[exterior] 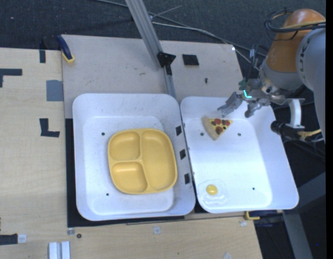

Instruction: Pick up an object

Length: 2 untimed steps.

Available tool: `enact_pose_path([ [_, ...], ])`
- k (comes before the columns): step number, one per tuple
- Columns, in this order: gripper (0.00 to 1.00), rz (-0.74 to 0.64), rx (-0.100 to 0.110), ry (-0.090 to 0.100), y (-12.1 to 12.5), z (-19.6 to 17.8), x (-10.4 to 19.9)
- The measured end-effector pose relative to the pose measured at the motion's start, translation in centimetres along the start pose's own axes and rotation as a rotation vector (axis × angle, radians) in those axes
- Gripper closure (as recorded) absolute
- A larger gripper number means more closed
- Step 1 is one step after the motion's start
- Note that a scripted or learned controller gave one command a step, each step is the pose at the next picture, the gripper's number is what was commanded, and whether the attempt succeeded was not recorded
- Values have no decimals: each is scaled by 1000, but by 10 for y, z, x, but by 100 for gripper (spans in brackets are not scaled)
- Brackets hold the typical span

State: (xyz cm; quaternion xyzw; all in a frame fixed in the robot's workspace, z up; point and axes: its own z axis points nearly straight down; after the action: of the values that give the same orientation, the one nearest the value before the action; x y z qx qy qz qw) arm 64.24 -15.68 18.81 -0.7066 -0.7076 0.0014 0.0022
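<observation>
Pizza slice (217, 127), a toy wedge with red and dark toppings, lies in the right bin (274, 171) toward its 11 o'clock corner, flat on the white floor. In the same bin, down at about 7 o'clock, rests a toy fried egg (212, 191), white with a yellow yolk, well apart from the slice. The left bin (90, 144) holds a yellow divided plate (141, 161) with three compartments, sitting near its middle, and nothing lies in the compartments.

The gripper (240, 108) hangs over the upper edge of the right bin, at roughly 1 o'clock from the pizza slice and just beside it. Its two fingers are spread wide, one pointing toward the slice, and nothing sits between them. The grey arm (312, 53) with its orange band comes in from 3 o'clock.
</observation>
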Motion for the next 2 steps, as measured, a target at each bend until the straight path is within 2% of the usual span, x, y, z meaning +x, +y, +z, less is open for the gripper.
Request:
enact_pose_path([
  [1, 0, -1, -4, -1, 1, -2, 0],
  [2, 0, 1, 2, -2, -7, 57, -6],
])
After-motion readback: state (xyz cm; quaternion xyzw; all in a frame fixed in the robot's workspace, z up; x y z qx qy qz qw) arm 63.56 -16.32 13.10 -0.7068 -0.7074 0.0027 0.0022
